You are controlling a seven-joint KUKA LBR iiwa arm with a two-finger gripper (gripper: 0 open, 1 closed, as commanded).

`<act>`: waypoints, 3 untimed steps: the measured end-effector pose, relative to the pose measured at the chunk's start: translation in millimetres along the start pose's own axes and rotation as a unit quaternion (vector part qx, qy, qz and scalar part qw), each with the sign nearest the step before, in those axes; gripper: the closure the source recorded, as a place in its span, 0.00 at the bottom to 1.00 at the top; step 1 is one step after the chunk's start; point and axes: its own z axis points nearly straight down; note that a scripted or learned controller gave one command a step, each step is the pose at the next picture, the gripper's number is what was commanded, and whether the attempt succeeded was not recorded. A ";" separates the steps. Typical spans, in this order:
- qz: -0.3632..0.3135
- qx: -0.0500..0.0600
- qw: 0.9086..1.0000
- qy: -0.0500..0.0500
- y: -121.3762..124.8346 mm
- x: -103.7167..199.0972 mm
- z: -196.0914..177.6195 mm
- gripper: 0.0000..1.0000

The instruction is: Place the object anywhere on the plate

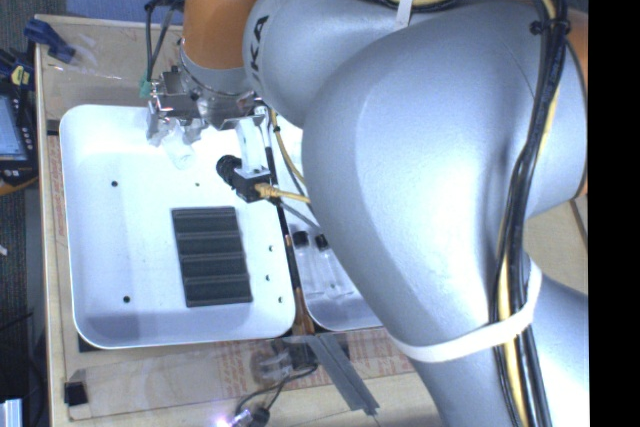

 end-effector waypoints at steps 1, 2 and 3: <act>-0.166 -0.001 0.986 -0.001 -34.4 -27.1 86.8 1.00; -0.066 -0.001 0.998 0.000 -93.6 47.3 86.9 1.00; 0.162 -0.005 0.987 0.002 -120.2 15.2 84.3 1.00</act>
